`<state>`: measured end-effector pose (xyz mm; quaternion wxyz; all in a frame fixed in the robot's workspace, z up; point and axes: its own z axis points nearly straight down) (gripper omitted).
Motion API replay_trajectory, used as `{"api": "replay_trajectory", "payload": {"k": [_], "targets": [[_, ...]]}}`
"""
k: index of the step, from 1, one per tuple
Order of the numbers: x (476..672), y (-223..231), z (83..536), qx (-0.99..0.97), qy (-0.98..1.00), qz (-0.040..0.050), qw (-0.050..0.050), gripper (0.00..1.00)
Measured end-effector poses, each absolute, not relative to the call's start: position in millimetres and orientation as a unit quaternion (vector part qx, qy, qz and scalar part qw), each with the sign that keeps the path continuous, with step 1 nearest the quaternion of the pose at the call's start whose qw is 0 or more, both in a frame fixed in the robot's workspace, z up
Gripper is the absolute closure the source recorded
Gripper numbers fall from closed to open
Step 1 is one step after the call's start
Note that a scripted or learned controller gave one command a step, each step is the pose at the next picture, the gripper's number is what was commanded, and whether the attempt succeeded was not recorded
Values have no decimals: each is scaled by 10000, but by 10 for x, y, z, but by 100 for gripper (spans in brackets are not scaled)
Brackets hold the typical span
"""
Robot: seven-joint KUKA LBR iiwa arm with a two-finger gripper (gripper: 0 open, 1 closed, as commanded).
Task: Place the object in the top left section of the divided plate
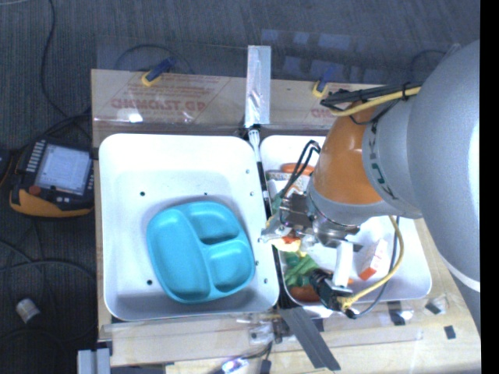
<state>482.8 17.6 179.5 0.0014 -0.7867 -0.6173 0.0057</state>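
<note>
Blue divided plate (201,248) sitting unloaded; gripper (290,236) hovering over cluttered right bin (417,283), finger state untellable; risking wrong-item or missed grasp.

Divided plate (199,252): smooth turquoise plastic with a soft sheen along its ridges. Left bin (125,170) and right bin (413,275): glossy white plastic, smooth-walled. Arm (437,154): matt grey casing, with an orange band (347,166) of shinier finish above the wrist. Bench (171,100): pale brown board, looks like wood or cardboard, under clear glossy sheeting that catches the light. Floor (78,22): dark grey carpet, rough and ribbed.
</note>
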Motion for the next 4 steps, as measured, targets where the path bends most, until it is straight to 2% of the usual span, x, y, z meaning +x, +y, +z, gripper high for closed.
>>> {"api": "replay_trajectory", "payload": {"k": [1, 2, 3, 4], "targets": [[4827, 145, 1792, -8227, -5684, 49, 23, 100], [4824, 143, 1836, -8223, -5690, 98, 43, 100], [4862, 704, 2314, -8215, -5702, 54, 1, 100], [4836, 912, 2344, -6885, -7252, 51, 17, 100]]}}
